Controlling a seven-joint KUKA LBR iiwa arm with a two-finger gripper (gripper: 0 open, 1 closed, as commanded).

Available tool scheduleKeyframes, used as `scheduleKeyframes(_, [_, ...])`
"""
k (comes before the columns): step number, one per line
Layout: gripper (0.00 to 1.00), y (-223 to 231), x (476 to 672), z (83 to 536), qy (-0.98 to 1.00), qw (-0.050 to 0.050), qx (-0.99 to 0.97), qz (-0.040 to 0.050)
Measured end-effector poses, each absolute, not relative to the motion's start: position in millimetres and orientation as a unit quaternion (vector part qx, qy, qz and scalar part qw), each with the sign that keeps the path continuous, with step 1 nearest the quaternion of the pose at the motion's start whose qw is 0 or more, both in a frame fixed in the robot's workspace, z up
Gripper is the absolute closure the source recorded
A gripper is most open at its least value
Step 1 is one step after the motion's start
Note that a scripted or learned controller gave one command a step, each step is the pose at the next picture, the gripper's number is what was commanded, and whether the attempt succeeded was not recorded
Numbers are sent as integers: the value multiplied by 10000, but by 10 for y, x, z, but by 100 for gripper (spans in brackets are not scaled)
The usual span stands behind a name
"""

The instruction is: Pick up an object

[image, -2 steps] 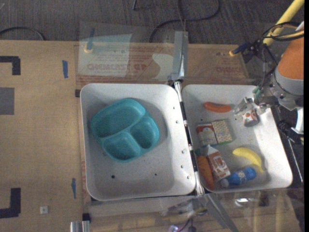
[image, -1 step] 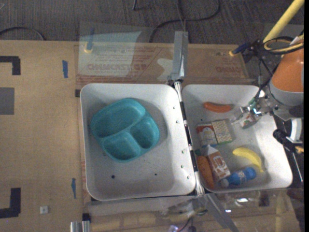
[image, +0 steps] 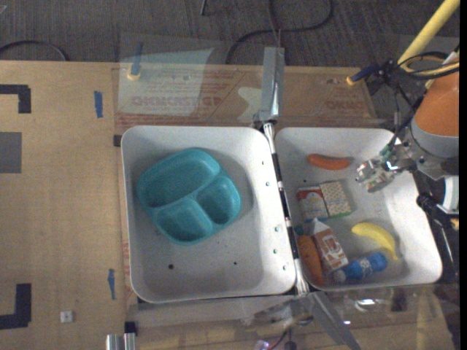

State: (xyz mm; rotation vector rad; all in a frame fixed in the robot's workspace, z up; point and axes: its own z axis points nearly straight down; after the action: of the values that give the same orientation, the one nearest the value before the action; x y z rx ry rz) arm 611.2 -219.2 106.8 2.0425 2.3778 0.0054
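The gripper (image: 377, 172) hovered just right of the orange sausage (image: 330, 162), whose long axis ran left-right, well above the banana (image: 376, 238); its claw state I cannot tell.

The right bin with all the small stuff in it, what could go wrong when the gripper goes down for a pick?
The gripper hangs between the orange sausage-shaped object and the small carton, so it may land on bare bin floor. Lower down, the juice carton, blue bottle and banana are crowded; a grab there could nudge neighbours or pinch two.
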Motion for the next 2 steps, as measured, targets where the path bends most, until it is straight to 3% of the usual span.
scheduleKeyframes(1, [100, -2207, 6120, 1178, 7579, 57, 6523, 26])
scheduleKeyframes(2, [100, -1466, 6453, 2160, 7191, 15, 6949, 8])
